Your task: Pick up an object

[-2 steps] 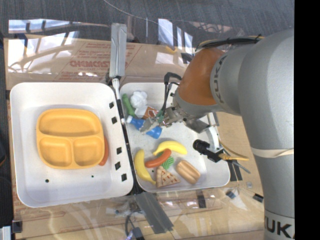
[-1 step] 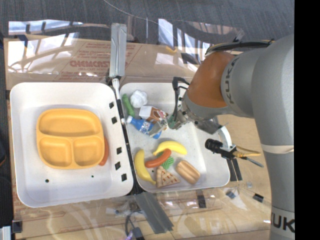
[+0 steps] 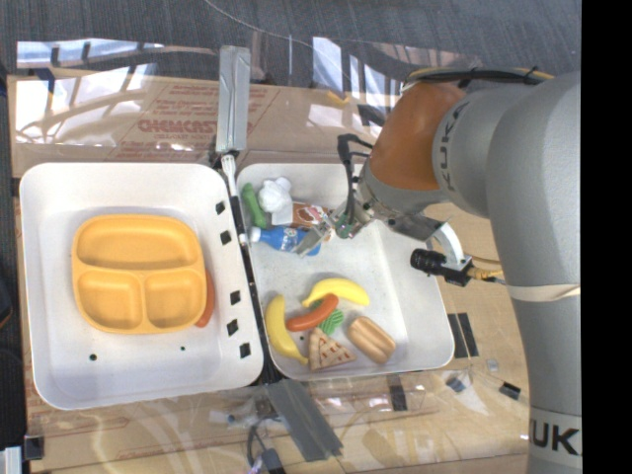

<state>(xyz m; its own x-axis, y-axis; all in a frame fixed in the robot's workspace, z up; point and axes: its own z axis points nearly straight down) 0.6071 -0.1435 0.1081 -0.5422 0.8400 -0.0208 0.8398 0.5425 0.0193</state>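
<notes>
The right bin (image 3: 405, 294) holds a pile of toy food: a banana (image 3: 339, 290), a second banana (image 3: 279, 330), a hot dog (image 3: 312, 313), a bread roll (image 3: 371, 338), a pizza slice (image 3: 329, 351), a blue bottle (image 3: 286, 238), a green pickle (image 3: 254, 205), a white crumpled object (image 3: 276, 197) and a red-and-white packet (image 3: 312, 215). My gripper (image 3: 345, 227) reaches down into the back of this bin, right beside the packet and the bottle. The wrist hides its fingertips.
The left bin (image 3: 49, 215) holds a yellow divided tray (image 3: 138, 273) with an orange-red stick (image 3: 205, 304) along its right side. A divider with black clips (image 3: 237, 275) runs between the bins. The arm's grey body (image 3: 513, 166) fills the right side.
</notes>
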